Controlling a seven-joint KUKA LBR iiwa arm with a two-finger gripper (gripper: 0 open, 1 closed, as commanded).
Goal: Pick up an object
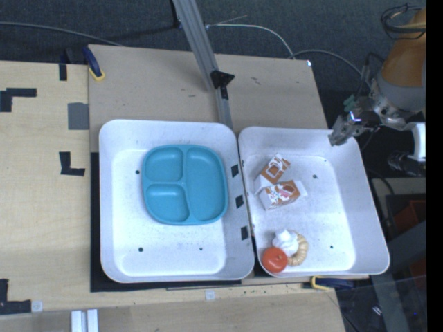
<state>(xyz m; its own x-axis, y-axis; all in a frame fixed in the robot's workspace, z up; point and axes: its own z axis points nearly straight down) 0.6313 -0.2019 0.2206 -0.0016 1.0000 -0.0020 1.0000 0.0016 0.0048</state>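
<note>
Camera view: gripper above right bin corner

A pale wooden bench top spreads well to the gripper's left, marked with black tape pieces. Dark grey carpeted floor lies beyond it, crossed by a thin white cable. A grey metal pole slants across the bench. Lighting is even, dim.

No text, number or brand can be read anywhere. The two small packets in the right bin carry orange and white print, too blurred to make out.
</note>
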